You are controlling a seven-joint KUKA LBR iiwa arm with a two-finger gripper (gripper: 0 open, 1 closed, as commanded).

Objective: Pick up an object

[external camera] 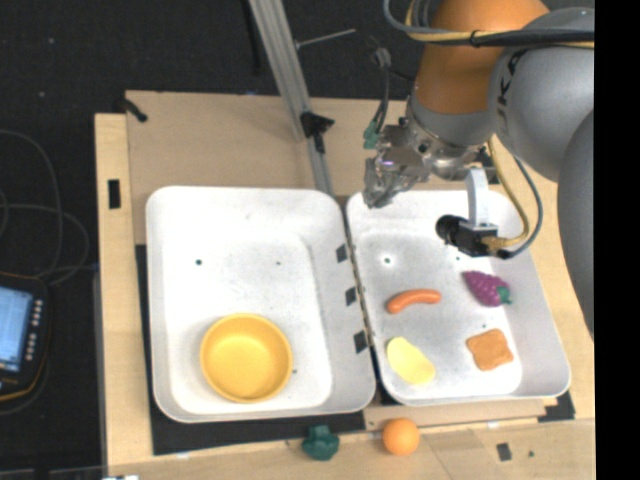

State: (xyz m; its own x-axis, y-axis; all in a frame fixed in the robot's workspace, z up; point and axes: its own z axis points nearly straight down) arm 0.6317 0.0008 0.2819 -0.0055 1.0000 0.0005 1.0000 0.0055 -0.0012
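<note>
Two white bins are set side by side on a tan bench; a yellow bowl (246, 357) lies in the left bin (175, 218). Right of that bowl, in the right bin (540, 363), lie a yellow piece (410, 360), sausage (413, 300), orange square (489, 350) and purple grapes (485, 287). Up-right of the bowl the gripper (383, 186) hangs at the bin's far corner, nothing seen held, its opening not discernible; it should be centred over one item before descent.

Two bins are set side by side on a bench (200, 148). In the left bin (240, 228) a bowl (246, 357) is placed near the front. In the right bin (420, 238) a sausage (413, 300) is laid mid-bin, grapes (485, 288) to its right, a chip-shaped piece (410, 360) and a toast-like piece (489, 349) nearer the front. A gripper (381, 190) is held over the right bin's back left corner. A ball (400, 436) and a small object (320, 443) are found before the bins
</note>
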